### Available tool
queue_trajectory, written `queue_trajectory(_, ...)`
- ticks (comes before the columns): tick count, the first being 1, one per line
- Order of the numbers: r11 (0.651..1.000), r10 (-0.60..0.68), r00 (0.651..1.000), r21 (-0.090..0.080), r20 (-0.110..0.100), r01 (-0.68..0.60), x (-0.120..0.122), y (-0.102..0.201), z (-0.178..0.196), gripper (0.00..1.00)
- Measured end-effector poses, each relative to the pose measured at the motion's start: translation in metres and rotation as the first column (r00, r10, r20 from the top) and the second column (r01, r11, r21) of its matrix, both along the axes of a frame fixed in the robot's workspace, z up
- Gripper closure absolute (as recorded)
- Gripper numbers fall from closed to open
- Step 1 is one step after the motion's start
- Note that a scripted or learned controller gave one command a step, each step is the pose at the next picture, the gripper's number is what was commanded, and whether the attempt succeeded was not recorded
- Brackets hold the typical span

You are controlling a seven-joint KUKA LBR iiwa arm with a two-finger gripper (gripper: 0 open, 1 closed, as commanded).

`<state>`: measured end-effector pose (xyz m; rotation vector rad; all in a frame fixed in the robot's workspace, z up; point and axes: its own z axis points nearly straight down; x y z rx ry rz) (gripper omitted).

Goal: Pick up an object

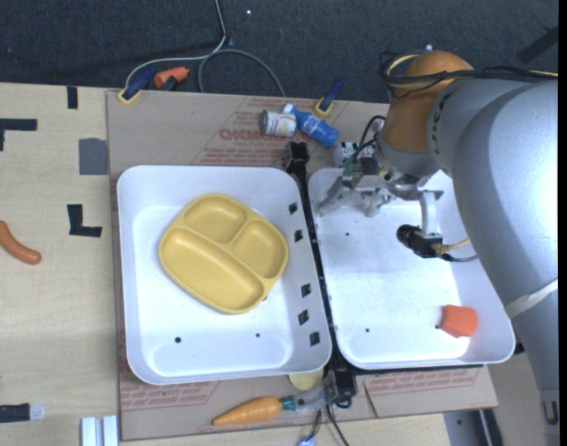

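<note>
We see the gripper (353,193) at the right bin's (395,347) far end. The orange object (458,321) lies well apart, near corner. We cannot tell its grip state.

Red print runs across the cardboard (218,137) under the bins, left of the fingers, but its letters are too blurred to read; the small bottle (282,122) lying on it carries a label, also too small to make out

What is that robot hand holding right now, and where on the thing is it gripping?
Nothing that I can see. The gripper hangs over the right bin, with no object between its fingers; the orange piece lies apart, near the bin's corner.
</note>
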<state>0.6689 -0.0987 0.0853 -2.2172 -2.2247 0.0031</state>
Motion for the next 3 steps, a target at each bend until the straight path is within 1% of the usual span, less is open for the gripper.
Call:
queue_trajectory(1,1.000,-0.004,1.000,-0.001,0.005,0.004,-0.025,0.003,0.001,0.00)
queue_trajectory(2,1.000,-0.001,1.000,0.001,0.004,0.001,0.000,-0.014,0.001,0.00)
queue_trajectory(3,1.000,0.000,1.000,0.001,0.002,0.000,0.000,-0.012,0.011,1.00)
